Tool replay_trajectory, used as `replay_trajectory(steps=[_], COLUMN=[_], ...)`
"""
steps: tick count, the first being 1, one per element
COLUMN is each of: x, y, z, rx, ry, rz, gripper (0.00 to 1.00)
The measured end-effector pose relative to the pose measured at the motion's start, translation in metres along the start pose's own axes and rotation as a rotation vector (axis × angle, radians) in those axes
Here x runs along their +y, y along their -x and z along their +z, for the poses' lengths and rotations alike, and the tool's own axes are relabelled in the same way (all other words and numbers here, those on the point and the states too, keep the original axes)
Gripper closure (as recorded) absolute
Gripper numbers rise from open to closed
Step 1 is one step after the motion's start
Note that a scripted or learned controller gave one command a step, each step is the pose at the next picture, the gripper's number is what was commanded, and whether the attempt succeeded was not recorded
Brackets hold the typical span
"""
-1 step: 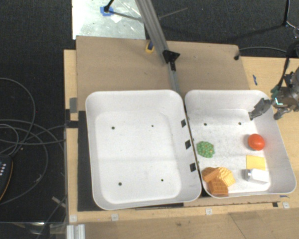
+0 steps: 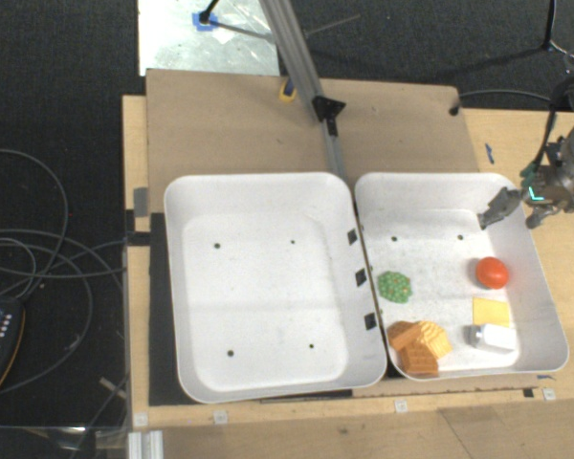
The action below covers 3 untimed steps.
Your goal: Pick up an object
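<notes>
Two white bins sit side by side on a wooden bench, and the right bin (image 2: 440, 208) keeps all the objects: a red ball (image 2: 492, 273), a green lump (image 2: 394, 286), an orange block (image 2: 419, 344) and a yellow block (image 2: 491, 311). From where I stand, the gripper (image 2: 517, 213) hangs over the far right corner of this bin with its fingers spread apart and nothing between them, so I judge the picking is not yet done.
</notes>
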<state>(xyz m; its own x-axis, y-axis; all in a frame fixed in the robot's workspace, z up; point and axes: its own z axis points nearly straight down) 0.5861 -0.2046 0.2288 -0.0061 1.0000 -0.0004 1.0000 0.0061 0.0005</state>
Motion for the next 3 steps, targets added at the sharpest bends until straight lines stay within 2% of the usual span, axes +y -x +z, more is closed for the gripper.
replay_trajectory(steps=[1, 3], x=[0.001, 0.001], y=[0.005, -0.006], z=[0.043, 0.14], rx=[0.0, 0.001], ry=[-0.003, -0.003], rz=[0.005, 0.004], gripper=[0.0, 0.0])
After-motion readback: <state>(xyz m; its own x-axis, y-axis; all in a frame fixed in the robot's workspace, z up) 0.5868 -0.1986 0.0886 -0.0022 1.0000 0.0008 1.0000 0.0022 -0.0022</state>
